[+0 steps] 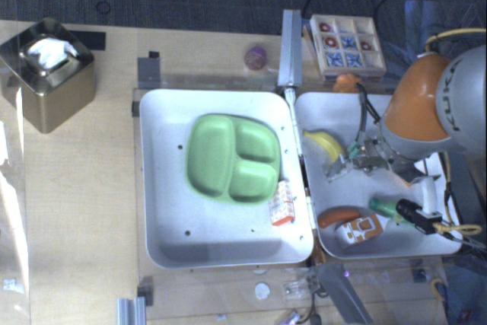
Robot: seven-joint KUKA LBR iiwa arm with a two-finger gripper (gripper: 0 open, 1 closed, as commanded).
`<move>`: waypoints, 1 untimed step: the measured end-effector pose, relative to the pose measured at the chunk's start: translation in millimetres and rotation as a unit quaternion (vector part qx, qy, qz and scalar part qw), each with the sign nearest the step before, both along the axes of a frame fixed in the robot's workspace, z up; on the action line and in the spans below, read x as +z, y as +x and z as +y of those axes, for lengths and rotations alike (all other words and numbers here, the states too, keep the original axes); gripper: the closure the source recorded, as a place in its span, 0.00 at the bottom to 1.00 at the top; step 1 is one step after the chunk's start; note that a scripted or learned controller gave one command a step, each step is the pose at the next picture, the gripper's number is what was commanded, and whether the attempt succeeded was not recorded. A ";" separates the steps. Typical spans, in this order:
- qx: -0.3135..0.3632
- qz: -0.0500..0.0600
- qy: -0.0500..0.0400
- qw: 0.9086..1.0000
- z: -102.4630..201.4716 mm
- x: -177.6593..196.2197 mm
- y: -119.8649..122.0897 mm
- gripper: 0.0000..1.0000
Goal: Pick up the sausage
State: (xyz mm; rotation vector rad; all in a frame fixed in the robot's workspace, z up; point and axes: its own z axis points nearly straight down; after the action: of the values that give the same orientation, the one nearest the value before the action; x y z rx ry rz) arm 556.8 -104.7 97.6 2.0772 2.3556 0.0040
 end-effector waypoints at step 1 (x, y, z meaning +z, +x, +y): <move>0.019 -0.003 -0.002 1.000 -68.9 52.1 70.6 0.00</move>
State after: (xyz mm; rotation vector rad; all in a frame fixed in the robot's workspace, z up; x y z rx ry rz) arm 627.4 -173.6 149.7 2.0280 2.3884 0.0074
